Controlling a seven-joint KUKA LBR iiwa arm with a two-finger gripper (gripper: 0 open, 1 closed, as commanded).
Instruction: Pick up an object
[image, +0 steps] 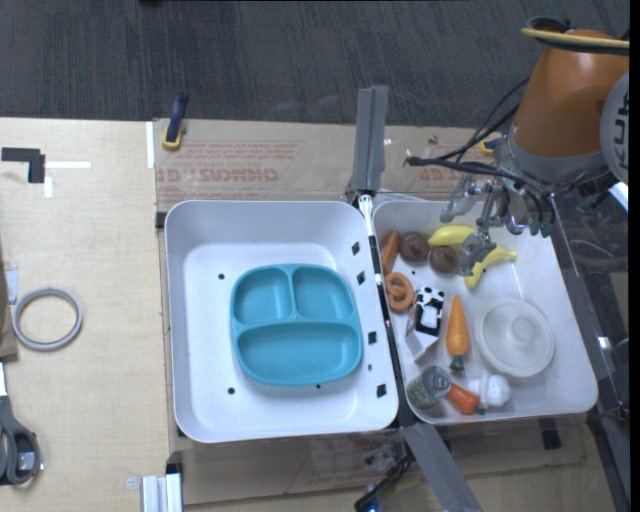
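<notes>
Scissors and a roll of tape sit at the desk's left edge, near its front; ignore them, the work is in the right bin.

Gripper is low over that bin's back edge, right at the two bananas: one lying flat, the other just beside it toward the front. I can't tell how the gripper is set from this view; metal and cables clutter it. Nothing is visibly caught in it, so I'd treat the pick as not yet made.

Likely target is one of those bananas. Watch the neighbours: a brown round piece touches the first banana, another sits just beside it.

To do it well:
- Centre across the banana's narrow width, not along its length.
- Come straight down; a slanted approach will shove it into the brown pieces.
- Stay off the bin's back wall.
- Lift slowly and check the fruit comes up before swinging away.

Fallback: the upright carrot mid-bin, near the white lid, stands clearer of clutter. Left bin holds the blue tray.
</notes>
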